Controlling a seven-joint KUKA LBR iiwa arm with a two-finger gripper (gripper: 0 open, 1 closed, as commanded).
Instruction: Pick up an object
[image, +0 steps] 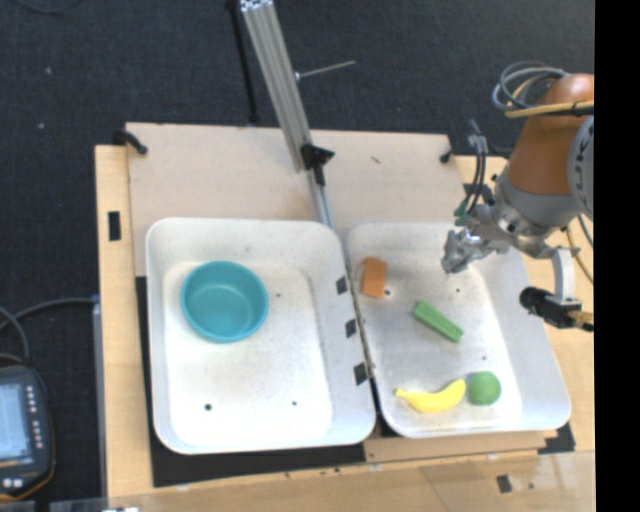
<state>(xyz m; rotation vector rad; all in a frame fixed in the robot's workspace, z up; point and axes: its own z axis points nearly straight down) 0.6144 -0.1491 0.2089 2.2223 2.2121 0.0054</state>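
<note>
The right bin holds an orange block near its left wall, a green bar in the middle, a yellow banana at the front and a green ball beside the banana. My gripper hangs over the back of the right bin, above and to the right of the green bar. Nothing shows between its fingers.
A teal bowl sits in the left bin. A slanted metal pole rises from the bench behind the bins. A small screen device lies off the bench at the far left.
</note>
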